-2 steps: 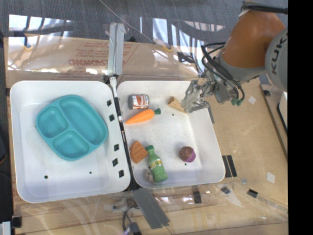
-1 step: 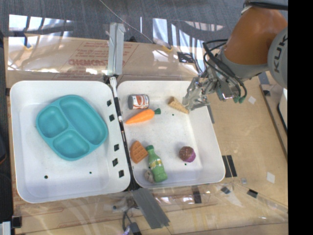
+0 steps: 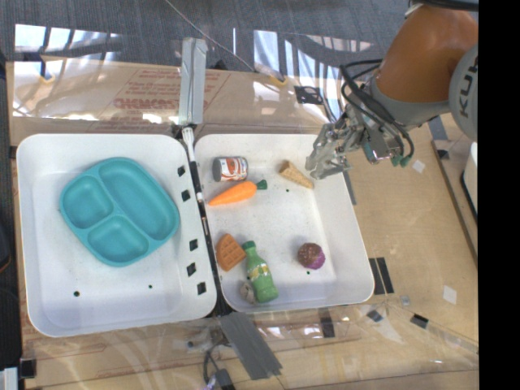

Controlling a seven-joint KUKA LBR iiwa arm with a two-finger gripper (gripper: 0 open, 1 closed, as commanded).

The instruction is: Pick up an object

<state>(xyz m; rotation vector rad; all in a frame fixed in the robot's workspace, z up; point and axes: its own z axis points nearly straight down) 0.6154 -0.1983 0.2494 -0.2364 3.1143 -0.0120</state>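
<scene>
Sitting side by side: two white bins, left bin (image 3: 49,291) and right bin (image 3: 341,242). One teal divided plate (image 3: 119,210) is lying in the left bin. One arm (image 3: 422,55) is reaching in from the right, its gripper (image 3: 325,162) hovering over the right bin's upper right edge, nothing seen between the fingers; open or closed, cannot tell. Lying in the right bin, six items: one carrot (image 3: 236,193), one green bottle (image 3: 260,273), one can (image 3: 231,168), one waffle piece (image 3: 230,252), one cone wedge (image 3: 296,175) just beside the gripper, one purple ball (image 3: 310,256).
</scene>
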